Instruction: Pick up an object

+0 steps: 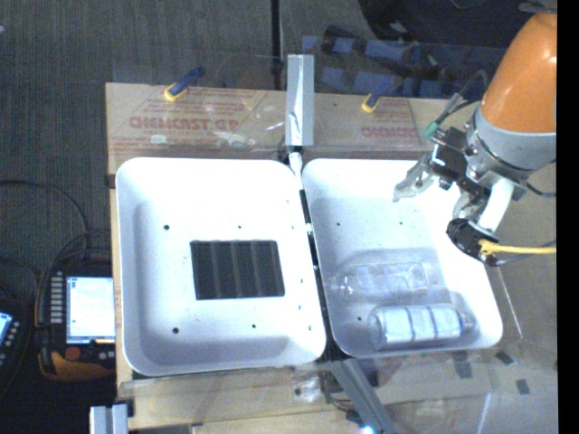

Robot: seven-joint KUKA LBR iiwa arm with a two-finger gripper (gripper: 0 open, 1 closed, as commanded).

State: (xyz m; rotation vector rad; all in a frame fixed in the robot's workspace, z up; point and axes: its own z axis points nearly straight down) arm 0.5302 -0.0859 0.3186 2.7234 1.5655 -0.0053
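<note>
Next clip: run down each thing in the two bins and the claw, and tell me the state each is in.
Dark ribbed panel: lying flat in the middle of the left bin.
Clear plastic bottle: on its side in the right bin.
Silvery can pack: on its side near the front wall, beside the bottle.
Claw: above the right bin's back corner, nothing seen in it.

I count two white bins (pixel 136 242), one black ribbed panel (pixel 237 268), one clear bottle (pixel 384 277), one silvery can pack (pixel 421 324).
</note>
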